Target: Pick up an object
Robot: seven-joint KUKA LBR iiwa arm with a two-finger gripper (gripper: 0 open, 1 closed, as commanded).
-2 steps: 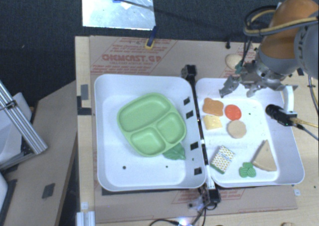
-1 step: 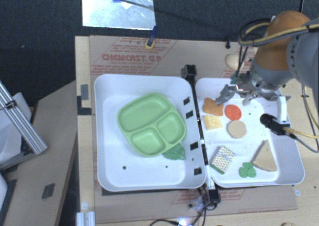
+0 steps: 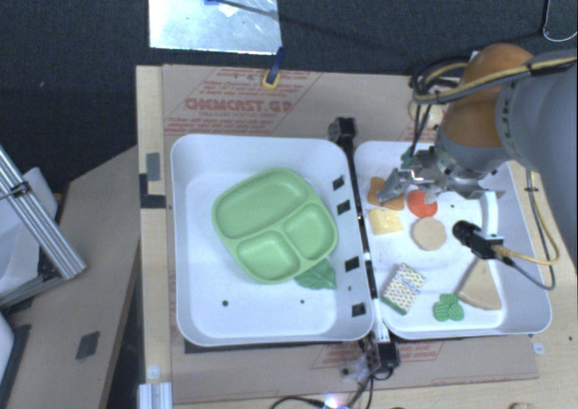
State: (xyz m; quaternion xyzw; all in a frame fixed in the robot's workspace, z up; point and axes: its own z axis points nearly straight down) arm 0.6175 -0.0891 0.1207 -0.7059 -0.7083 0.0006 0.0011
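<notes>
Cardboard sheet reads "CHEMCAST G.P" in red

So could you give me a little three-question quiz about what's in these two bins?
1. True or false: the green divided tray lies in the right bin.
2. Which item lies nearest the claw? A) the red round piece B) the green leafy piece C) the patterned packet
3. Fill in: the tan wedge lies in the ____ bin.

Key: 1 false, it lies in the left bin; 2 A; 3 right.
</notes>
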